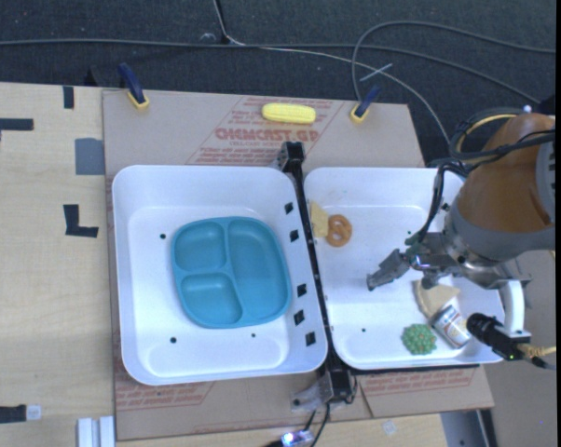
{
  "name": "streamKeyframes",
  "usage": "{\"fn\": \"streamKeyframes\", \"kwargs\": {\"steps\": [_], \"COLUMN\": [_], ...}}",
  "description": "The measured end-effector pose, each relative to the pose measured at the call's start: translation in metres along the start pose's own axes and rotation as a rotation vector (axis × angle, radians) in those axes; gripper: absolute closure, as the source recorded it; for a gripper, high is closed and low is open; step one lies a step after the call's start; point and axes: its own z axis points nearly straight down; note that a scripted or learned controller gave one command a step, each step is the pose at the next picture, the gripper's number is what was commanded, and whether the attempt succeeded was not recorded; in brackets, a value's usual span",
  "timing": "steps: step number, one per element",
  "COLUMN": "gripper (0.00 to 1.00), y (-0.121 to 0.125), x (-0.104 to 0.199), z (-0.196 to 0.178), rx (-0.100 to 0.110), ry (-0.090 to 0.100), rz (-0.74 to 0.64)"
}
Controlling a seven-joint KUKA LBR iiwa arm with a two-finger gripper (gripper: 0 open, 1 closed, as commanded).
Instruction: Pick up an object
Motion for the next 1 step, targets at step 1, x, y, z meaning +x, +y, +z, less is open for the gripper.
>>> {"fn": "streamKeyframes", "kwargs": {"steps": [1], "gripper": [0.0], "y": [0.003], "x": [0.0005], "z": [-0.0066], "rx": [-0.013], "ry": [-0.002], "rz": [-0.004]}}
